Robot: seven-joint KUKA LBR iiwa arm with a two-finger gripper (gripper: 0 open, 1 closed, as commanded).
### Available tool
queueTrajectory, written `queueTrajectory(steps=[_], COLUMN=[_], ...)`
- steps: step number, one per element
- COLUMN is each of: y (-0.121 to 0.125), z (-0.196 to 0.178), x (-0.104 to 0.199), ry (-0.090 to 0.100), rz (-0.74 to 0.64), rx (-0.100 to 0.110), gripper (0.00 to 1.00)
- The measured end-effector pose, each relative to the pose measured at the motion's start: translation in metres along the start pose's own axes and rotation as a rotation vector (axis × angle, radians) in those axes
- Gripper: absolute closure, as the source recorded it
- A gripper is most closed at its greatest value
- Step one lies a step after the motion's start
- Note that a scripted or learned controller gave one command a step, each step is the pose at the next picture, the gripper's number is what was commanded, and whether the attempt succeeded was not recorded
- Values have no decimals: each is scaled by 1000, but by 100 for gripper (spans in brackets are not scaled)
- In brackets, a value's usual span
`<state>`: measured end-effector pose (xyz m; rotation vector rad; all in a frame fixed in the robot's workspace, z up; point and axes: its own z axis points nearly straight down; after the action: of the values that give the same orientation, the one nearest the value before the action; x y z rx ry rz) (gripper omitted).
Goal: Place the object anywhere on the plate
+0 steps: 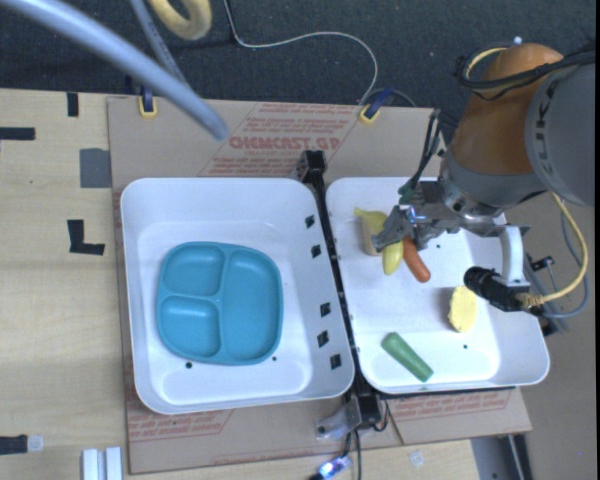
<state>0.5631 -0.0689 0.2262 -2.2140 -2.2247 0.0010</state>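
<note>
My gripper is down in the right bin, near its top left part. I cannot tell if it is spread or pressed together. Right under it sits a small pile of toy food: a yellow piece, an orange carrot and a brown piece, all touching or just beside my gripper. A yellow lemon and a green piece lie well apart from it. The blue plate with three parts sits in the left bin.
</note>
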Motion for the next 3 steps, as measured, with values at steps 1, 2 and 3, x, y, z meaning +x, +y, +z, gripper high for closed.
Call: queueTrajectory(steps=[1,2,3], y=[-9,-20,-37], z=[9,-1,9], x=[58,114,159], ry=[0,1,-1], rz=[-2,-3,-1], rx=[1,-1,2], gripper=[100,100,100])
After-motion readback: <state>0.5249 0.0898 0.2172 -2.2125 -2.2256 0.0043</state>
